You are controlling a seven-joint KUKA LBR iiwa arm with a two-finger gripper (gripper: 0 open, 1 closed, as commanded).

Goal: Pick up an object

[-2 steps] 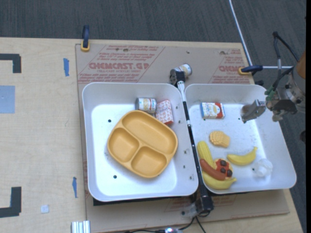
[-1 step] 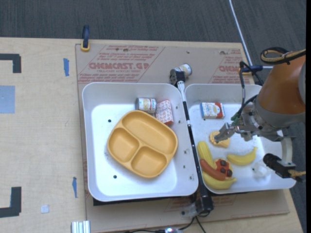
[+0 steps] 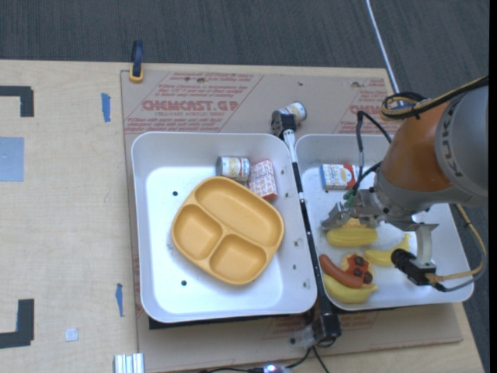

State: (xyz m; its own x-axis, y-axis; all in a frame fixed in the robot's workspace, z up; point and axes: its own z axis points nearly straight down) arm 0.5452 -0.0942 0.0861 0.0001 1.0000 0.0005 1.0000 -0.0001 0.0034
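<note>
Yellow banana [image 3: 351, 236] lying flat in right bin [image 3: 450, 294], directly under end effector [image 3: 347, 214].

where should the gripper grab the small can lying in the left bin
Across the round body of the small can, coming straight down from above. It lies on its side by the back wall, with the yellow divided plate in front and a red-patterned packet to its right, so the top looks freest.

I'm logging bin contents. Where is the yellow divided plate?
The yellow divided plate lies in the left bin, near its middle, just below the small can and the red-patterned packet.
</note>
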